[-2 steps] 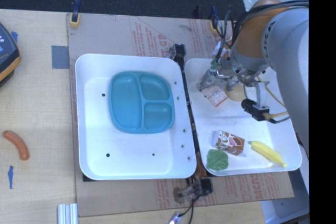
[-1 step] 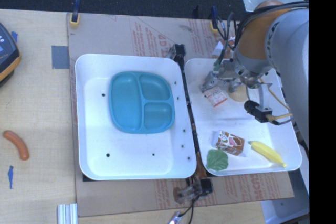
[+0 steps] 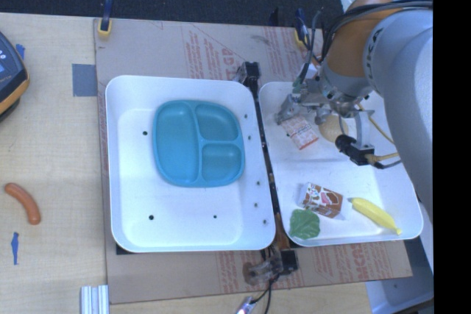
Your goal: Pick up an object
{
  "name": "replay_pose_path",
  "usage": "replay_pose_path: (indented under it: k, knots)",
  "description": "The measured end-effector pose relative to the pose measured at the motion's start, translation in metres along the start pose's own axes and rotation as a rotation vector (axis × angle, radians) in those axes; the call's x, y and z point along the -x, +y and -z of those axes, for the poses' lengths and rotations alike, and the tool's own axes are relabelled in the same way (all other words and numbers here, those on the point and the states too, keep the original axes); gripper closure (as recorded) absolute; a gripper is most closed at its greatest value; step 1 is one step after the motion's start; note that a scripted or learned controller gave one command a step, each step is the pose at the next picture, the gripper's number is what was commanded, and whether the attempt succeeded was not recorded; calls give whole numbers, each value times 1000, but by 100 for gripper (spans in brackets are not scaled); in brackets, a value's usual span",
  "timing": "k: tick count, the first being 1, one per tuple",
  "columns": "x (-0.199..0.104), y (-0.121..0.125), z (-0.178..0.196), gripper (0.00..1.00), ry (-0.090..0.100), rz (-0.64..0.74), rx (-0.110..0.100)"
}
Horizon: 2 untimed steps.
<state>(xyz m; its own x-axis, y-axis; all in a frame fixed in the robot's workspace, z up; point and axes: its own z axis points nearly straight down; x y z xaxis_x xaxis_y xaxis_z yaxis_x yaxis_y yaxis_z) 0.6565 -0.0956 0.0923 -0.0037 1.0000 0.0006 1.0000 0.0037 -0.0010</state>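
Note:
My gripper (image 3: 303,112) hangs low over the far left part of the right bin (image 3: 401,180), at the end of the grey arm with the orange band. A small white and red packet (image 3: 302,134) lies just in front of it, touching or nearly touching. A tan object (image 3: 329,127) sits partly hidden beside the packet, under the wrist. Nearer the front of this bin lie a brown and white carton (image 3: 322,200), a yellow banana (image 3: 375,215) and a green leafy item (image 3: 305,224).
The left bin (image 3: 121,158) holds a blue divided plate (image 3: 199,143). An orange sausage (image 3: 23,202) lies on the bench at the far left, and a dark device (image 3: 9,77) sits at the left edge. The arm covers the right bin's far right corner.

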Motion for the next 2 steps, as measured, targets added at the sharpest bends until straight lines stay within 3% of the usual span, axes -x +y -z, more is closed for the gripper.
replay_pose_path:
  k: [1, 2]
  knots:
    - [1, 1, 11, 100, -1, 4, 1]
    - [-81, -42, 100, 100, 1, 1, 0]
